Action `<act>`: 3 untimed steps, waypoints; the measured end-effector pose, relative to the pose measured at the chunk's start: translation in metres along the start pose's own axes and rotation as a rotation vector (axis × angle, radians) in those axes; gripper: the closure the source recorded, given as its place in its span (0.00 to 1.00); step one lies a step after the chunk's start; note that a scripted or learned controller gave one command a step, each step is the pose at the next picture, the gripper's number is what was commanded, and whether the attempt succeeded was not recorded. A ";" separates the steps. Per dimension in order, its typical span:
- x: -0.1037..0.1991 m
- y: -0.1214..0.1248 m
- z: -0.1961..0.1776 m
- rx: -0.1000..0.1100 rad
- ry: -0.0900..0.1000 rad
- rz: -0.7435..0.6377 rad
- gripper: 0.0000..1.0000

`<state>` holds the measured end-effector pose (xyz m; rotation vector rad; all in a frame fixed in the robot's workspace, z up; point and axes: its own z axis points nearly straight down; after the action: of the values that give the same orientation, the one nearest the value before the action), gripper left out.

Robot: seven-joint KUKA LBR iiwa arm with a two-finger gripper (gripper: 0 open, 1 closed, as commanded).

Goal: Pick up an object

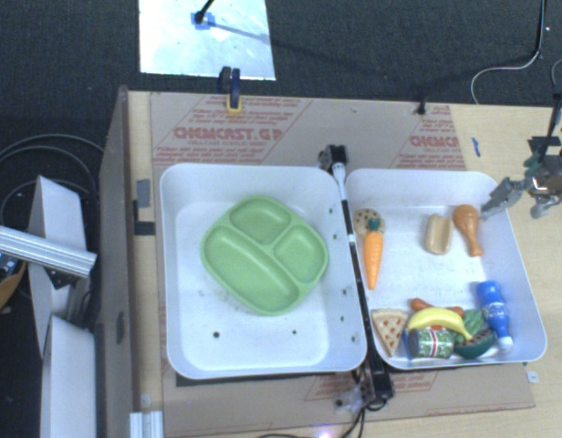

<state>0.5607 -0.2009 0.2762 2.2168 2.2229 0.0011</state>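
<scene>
The right bin [418,185] holds a carrot [373,258], a cookie [366,219], a bread roll [437,234] and a chicken drumstick [467,228]. Along its front lie a pizza slice [388,328], a banana [438,319], a can [431,343] and a blue bottle [494,313]. My gripper [520,203] hangs at the bin's far right rim, just right of the drumstick. Its fingers are spread open, and nothing sits between them.
In the left bin [190,336] rests a green divided plate [265,254]. A black divider bar [351,245] runs between the two bins. Both bins stand on a cardboard sheet [263,126]. Cables and a metal bracket [44,249] lie off the bench at left.
</scene>
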 end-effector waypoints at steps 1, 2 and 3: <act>-0.005 0.096 0.065 -0.005 -0.002 -0.006 0.00; -0.007 0.089 0.164 -0.006 -0.003 0.001 0.00; -0.005 0.065 0.192 0.002 0.000 0.001 0.00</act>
<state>0.6258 -0.2063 0.0841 2.2194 2.2226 -0.0003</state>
